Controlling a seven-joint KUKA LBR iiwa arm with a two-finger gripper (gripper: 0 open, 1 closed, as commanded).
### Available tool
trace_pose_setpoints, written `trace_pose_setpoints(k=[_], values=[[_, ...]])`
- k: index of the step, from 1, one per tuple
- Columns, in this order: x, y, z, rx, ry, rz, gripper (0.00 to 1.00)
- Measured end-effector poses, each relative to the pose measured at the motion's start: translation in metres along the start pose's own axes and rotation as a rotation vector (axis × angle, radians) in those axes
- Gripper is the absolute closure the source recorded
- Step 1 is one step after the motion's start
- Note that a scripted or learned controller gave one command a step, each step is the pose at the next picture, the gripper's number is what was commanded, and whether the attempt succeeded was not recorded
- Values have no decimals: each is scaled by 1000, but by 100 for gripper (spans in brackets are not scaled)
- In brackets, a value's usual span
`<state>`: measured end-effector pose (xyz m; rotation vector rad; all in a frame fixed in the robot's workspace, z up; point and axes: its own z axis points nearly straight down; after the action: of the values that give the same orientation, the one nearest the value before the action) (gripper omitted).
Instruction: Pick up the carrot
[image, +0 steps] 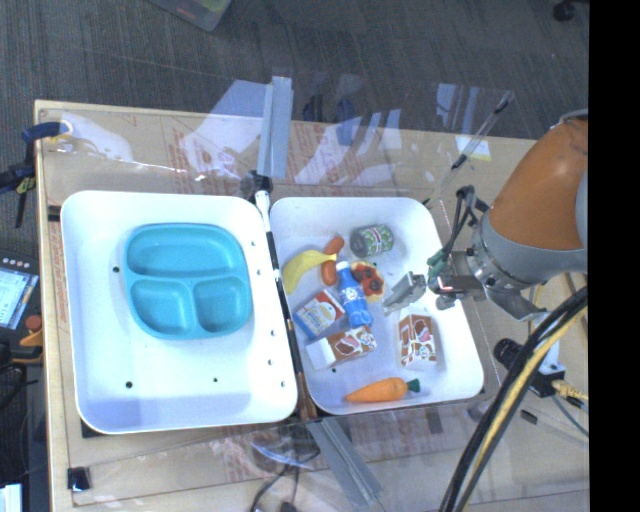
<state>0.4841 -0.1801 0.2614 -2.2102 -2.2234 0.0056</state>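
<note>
The carrot, orange with a small green top pointing right, lies flat along the front wall of the right bin. My gripper hangs over the right-middle of that bin, well behind the carrot and slightly to its right. It sits just above a brown and white carton and holds nothing that I can see. The arm's grey wrist and orange band come in from the right.
Behind the carrot, the right bin holds a banana, a blue bottle, a green can, a red-orange fruit and two more small cartons. A blue divided tray lies in the left bin. Black cables hang at the right.
</note>
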Motion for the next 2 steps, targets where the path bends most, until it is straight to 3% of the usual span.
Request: trace_pose_setpoints(k=[1,2], values=[[31,102,58,-1,-2,55,0],[34,74,159,-6,-3,57,0]])
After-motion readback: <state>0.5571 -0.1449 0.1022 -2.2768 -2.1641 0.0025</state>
